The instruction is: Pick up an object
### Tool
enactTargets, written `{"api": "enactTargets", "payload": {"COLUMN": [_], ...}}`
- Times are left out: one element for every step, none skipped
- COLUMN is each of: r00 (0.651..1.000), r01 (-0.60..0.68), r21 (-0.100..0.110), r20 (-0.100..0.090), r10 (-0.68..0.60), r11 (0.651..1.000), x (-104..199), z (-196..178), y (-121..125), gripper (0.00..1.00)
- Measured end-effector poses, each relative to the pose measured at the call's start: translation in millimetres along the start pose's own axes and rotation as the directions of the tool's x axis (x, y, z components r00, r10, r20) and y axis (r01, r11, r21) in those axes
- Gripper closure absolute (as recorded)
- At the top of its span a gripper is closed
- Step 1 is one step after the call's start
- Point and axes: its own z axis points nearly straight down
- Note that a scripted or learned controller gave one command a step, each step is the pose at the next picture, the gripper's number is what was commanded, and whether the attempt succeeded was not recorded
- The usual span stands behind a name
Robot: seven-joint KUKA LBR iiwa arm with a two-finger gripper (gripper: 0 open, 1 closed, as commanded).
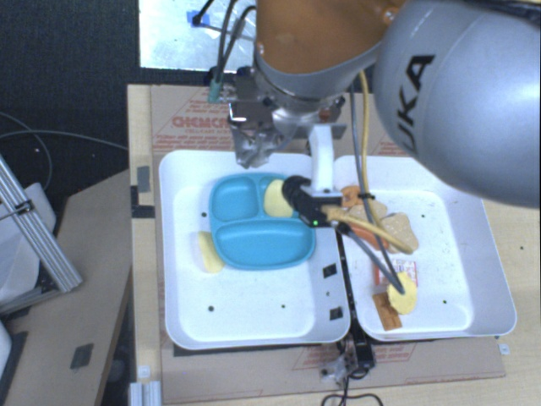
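My gripper [251, 152] hangs over the far rim of the left bin [186, 311], just above the far edge of a blue divided plate [258, 242]. A round yellow object [275, 200] rests in the plate's far right compartment, a little to the right of the gripper. Nothing can be seen held in the gripper. A pale yellow block [209, 252] lies in the bin against the plate's left side. The arm's big grey and orange body covers the upper right of the view.
The right bin [473, 303] holds a tan bread-like piece [399, 232], an orange item [352, 196], a white and red packet [406, 271], a yellow round piece [404, 299] and a brown-orange strip [386, 315]. A cable runs down between the bins.
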Motion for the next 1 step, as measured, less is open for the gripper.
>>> {"api": "enactTargets", "payload": {"r00": [1.0], "r01": [-0.011], "r21": [0.003], "r20": [0.001], "r10": [0.011], "r11": [1.0], "x": [-64.1], "z": [86.5], "y": [-55.1], "gripper": [1.0]}}
